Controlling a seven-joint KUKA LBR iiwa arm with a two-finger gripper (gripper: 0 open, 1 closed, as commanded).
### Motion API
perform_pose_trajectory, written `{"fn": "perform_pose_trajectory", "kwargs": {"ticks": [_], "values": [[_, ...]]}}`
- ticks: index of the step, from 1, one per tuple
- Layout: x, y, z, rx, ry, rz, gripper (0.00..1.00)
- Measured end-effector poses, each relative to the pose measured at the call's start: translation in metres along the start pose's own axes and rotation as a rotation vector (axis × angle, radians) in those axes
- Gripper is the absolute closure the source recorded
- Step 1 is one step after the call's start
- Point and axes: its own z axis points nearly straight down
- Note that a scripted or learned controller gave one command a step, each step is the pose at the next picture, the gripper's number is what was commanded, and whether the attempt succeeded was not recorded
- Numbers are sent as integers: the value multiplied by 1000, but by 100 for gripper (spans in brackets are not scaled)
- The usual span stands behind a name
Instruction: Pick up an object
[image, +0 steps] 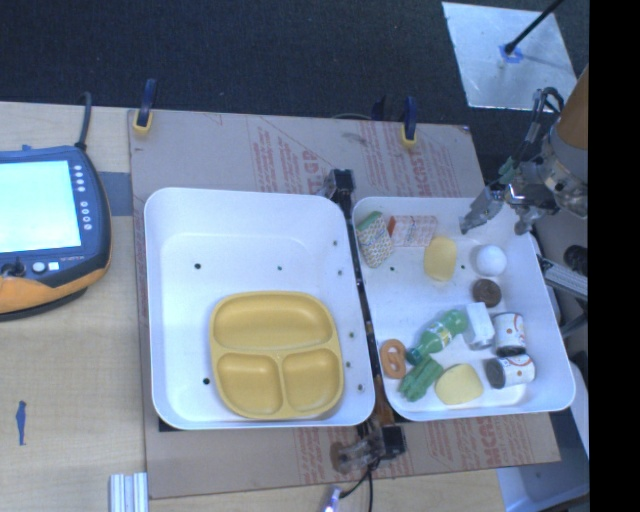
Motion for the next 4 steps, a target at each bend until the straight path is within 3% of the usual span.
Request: {"fn": "perform_pose_trajectory", "kwargs": {"ticks": [1,3,4], "values": [[14,30,132,4,1,-2,0],[21,31,130,3,2,0,0],[21,31,119,4,3,-2,100]]}}
